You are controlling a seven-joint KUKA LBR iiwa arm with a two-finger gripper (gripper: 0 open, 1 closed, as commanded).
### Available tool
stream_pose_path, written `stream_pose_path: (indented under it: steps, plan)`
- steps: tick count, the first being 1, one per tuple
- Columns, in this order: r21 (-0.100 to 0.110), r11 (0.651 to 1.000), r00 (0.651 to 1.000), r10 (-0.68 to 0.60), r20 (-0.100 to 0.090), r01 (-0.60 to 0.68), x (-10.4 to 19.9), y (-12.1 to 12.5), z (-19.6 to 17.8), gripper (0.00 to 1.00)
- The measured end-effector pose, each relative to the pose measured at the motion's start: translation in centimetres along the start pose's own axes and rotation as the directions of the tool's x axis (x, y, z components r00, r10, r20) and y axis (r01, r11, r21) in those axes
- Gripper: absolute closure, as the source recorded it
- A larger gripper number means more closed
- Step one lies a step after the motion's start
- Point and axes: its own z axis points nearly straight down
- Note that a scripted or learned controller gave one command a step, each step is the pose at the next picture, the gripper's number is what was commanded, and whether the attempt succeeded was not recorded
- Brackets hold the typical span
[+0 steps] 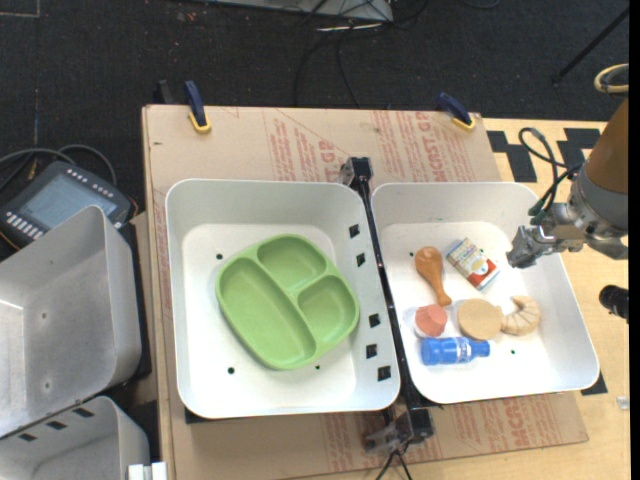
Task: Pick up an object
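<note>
The right bin point(560, 368) holds several small items: a tan drumstick point(433, 273), a small red-and-white carton point(471, 263), a pink round piece point(431, 320), a tan disc point(479, 319), a croissant point(521, 315) and a blue bottle point(452, 351) lying on its side. My gripper point(524, 249) hangs above the right side of this bin, just right of the carton and above the croissant. Nothing is seen held in it.
The left bin point(190, 368) carries a green divided plate point(287, 300). A black divider point(378, 278) runs between the two bins. Grey plastic containers point(60, 318) and a tablet-like device point(60, 203) stand off the bench to the left. Blue-and-yellow clamps point(196, 108) grip the board's far edge.
</note>
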Motion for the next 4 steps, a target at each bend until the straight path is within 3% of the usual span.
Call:
stream_pose_path:
  steps: [1,4]
  plan:
    - [0.007,1.000,1.000,-0.005,-0.005,0.005,5.3,0.6,0.6,1.00]
    - [0.005,1.000,1.000,-0.005,-0.004,0.005,19.5,0.8,-2.4,1.00]
